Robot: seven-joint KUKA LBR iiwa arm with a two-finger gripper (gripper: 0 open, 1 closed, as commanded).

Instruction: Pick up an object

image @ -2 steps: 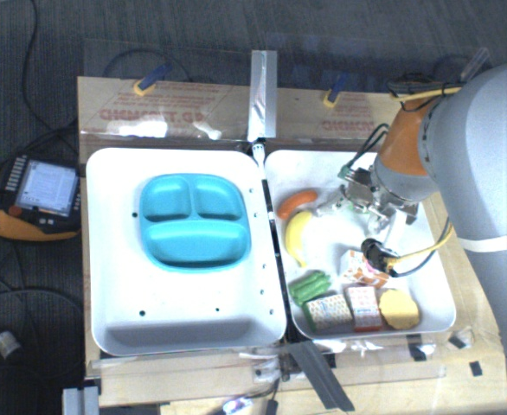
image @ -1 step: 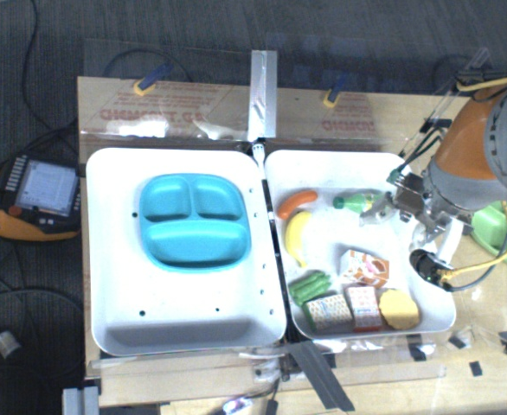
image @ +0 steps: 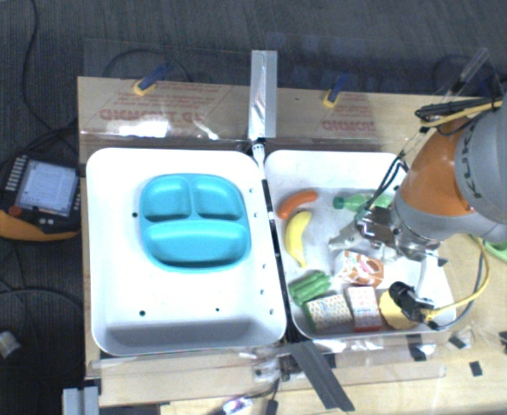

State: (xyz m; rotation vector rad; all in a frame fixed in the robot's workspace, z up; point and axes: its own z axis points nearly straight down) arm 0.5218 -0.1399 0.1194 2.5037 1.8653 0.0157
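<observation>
1. The gripper (image: 368,232) sits low in the right bin (image: 323,167), just above a white-and-orange packet (image: 358,269); how far it is open cannot be told.
2. Free floor lies along the bin's far wall; the near half is crowded.
3. A banana (image: 298,236), orange sausage (image: 298,201), green bottle (image: 354,201), green pepper (image: 308,284) and two small boxes (image: 347,309) surround it; a blue tray (image: 194,219) fills the left bin (image: 115,318).

Arm (image: 461,180): cut off by the right edge; the right bin's (image: 323,164) far-right side is covered by it. Gripper (image: 376,232): finger state is not discernible. Green item (image: 350,202): partly hidden behind the wrist. Green object (image: 498,249) at the right edge: cut off, unidentifiable.
</observation>
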